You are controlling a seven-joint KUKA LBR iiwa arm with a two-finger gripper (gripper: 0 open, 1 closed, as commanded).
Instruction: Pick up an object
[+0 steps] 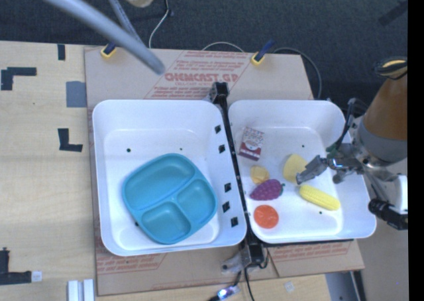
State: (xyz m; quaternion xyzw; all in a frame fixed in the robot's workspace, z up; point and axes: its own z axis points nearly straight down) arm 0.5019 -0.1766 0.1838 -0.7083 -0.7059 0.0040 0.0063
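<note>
Two white bins sit side by side on the table point(40, 160). The left bin point(109, 134) contains one blue divided plate point(169, 197). The right bin point(331, 117) contains six items: one red-and-white packet point(251, 143), two yellow pieces point(260, 174), one purple grape cluster point(266, 189), one orange tomato point(266, 216), one corn cob point(319, 197). Cardboard lettering reads "CHEMCAST". The pincer point(311, 172) sits between the larger yellow piece and the corn cob; its opening cannot be determined.

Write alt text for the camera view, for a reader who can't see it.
The grey arm reaches from the right, its end effector low in the right bin between a yellow piece and a corn cob. That bin also holds purple grapes, an orange fruit and a small carton. The left bin holds a blue divided plate.
</note>
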